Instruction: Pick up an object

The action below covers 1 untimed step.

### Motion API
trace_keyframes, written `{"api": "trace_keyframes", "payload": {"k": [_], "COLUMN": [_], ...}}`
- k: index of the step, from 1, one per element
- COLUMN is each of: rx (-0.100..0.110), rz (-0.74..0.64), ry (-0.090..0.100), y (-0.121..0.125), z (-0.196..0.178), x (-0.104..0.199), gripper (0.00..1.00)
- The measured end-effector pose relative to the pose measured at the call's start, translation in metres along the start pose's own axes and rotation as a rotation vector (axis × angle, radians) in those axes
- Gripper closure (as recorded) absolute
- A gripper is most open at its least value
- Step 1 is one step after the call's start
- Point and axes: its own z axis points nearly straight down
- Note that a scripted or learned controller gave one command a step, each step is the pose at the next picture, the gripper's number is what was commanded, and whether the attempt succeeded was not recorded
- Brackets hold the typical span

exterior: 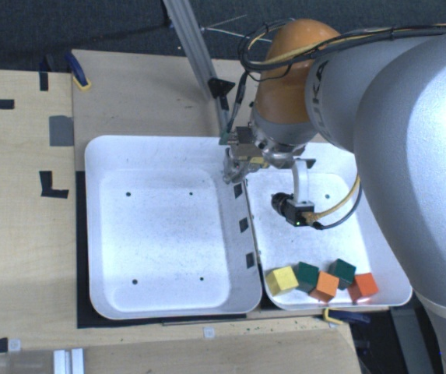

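The gripper (237,162) is positioned over the far end of the rim where the left bin (98,156) and the right bin (281,240) meet, below the orange band (296,45) of the arm (386,115). From this angle it cannot be determined whether the gripper is open or closed, and no object is visible in it. The candidate objects are five small blocks grouped in the near corner of the right bin, well apart from the gripper. From left to right they are a yellow block (282,279), a dark green block (307,273), an orange block (326,286), a second green block (342,271) and a red-orange block (363,286). The blocks lie touching or just beside one another. Each block is roughly cubic and has no evident long axis of its own. The group forms a short row whose long axis runs left to right along the near wall of the bin. The yellow block is turned slightly, with one corner facing the near wall. Both bins rest on the pale bench (20,232), which carries black tape marks (51,184).
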Motion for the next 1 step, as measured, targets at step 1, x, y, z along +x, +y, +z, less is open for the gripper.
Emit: {"api": "trace_keyframes", "payload": {"k": [1], "rx": [-0.003], "rz": [0.003], "ry": [-0.001], "y": [0.0094], "z": [0.0052], "x": [0.0018], "gripper": [1.00]}}
